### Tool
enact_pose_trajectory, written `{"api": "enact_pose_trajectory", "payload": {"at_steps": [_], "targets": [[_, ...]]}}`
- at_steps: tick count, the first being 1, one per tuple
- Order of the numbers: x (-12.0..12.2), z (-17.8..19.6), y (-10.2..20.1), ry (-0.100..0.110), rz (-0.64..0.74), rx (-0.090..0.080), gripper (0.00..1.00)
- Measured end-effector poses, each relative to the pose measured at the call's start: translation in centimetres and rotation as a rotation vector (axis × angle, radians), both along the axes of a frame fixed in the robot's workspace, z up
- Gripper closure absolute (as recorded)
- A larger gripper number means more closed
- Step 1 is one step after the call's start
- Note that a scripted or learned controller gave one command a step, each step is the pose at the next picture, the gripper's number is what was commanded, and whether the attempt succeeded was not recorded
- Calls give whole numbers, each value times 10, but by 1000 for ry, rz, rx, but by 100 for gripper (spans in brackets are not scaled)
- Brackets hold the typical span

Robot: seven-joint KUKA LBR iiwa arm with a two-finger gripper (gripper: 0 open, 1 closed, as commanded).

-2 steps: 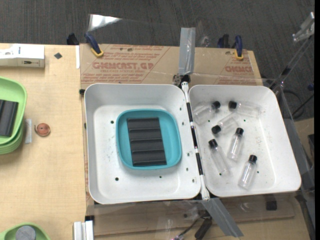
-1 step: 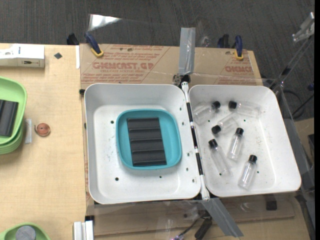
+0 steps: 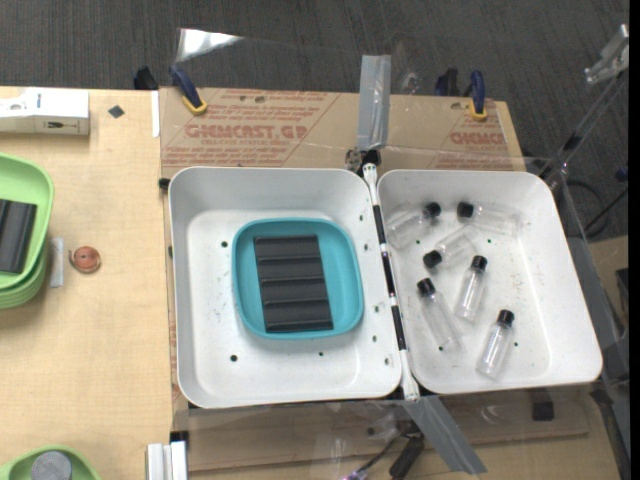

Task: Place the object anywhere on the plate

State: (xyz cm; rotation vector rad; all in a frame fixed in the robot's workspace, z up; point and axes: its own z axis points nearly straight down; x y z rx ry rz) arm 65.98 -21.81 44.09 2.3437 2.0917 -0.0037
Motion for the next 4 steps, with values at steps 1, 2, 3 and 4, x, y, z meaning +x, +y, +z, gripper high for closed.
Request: {"api": "enact_pose_trajectory", "payload": {"at_steps": [1, 2, 3, 4], "targets": [[0, 0, 0, 0, 0, 0, 0], [0, 0, 0, 0, 0, 0, 0], [0, 0, 0, 0, 0, 0, 0], [0, 0, 0, 0, 0, 0, 0]]}}
